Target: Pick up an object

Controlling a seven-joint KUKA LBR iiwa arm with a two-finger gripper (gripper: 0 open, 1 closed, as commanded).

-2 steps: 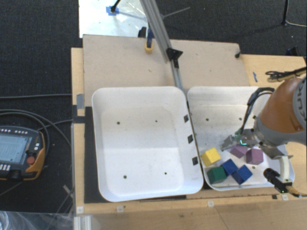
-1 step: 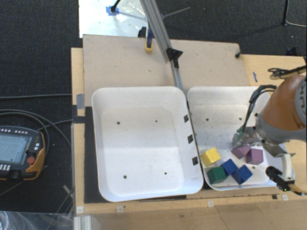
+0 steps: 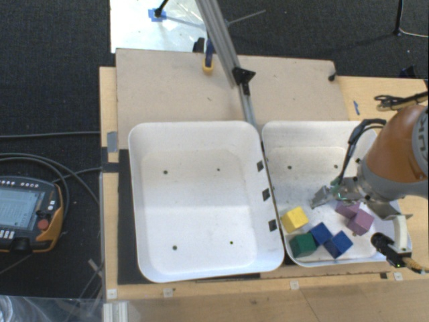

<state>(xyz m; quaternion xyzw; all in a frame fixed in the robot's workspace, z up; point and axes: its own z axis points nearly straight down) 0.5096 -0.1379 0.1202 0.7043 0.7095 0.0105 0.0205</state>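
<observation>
Two shallow white bins side by side on a wooden bench: left bin (image 3: 201, 200) bare inside, right bin (image 3: 315, 153) holding small blocks clustered at its near end. Grey arm (image 3: 402, 159) with orange band reaching in from the right, gripper (image 3: 338, 194) low over the right bin, finger state impossible to tell. Blocks near it: purple block (image 3: 355, 217) just beside, then blue block (image 3: 332, 239), yellow block (image 3: 294, 219), green block (image 3: 303, 244)

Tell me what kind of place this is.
Most likely a robotics lab test bench, not a home or shop. A grey-and-orange robot arm reaches over two white bins, one holding coloured blocks, and a teach pendant with cables lies on the dark carpet.
</observation>
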